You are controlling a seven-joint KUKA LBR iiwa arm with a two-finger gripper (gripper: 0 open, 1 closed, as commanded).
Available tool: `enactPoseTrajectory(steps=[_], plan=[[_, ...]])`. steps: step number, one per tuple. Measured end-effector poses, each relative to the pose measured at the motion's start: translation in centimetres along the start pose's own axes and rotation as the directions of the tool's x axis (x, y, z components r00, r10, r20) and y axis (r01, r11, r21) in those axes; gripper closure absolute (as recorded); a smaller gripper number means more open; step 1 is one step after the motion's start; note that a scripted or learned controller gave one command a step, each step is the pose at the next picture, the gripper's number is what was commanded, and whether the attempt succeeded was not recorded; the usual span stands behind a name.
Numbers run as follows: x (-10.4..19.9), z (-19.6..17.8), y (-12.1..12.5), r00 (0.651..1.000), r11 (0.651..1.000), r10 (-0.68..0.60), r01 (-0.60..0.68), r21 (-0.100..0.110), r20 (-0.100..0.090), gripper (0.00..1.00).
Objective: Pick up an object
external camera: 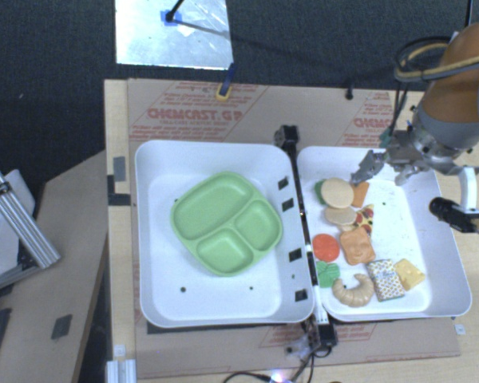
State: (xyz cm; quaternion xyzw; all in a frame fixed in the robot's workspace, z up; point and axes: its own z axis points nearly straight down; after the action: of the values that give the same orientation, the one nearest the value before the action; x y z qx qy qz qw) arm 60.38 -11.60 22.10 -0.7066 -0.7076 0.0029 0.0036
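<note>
Two white bins sit side by side across the middle of the frame, the left bin and the right bin, with a black divider strip running between them. In the left bin lies a green three-compartment plate, flat and roughly centred. At the upper right the grey arm with its orange band comes in, and the gripper hangs over the upper part of the right bin, just above the toy food; whether its jaws are parted or closed I cannot tell, and nothing is visibly caught between them. The pile lies along the left side of the right bin: a round tan bun beside an orange carrot piece, a red tomato slice, an orange chicken-like piece, a green round, a curled shrimp, a speckled block and a yellow cheese wedge at the lower right.
</note>
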Motion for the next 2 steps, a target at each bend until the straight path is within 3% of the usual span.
enactPoseTrajectory(steps=[1, 2], plan=[[0.0, -0.6, 0.2, 1.0, 1.0, -0.002, 0.002, -0.011, 0.001, 0.0], [0.0, 3.6, 0.6, 1.0, 1.0, 0.0, 0.0, -0.008, 0.001, 0.0]])
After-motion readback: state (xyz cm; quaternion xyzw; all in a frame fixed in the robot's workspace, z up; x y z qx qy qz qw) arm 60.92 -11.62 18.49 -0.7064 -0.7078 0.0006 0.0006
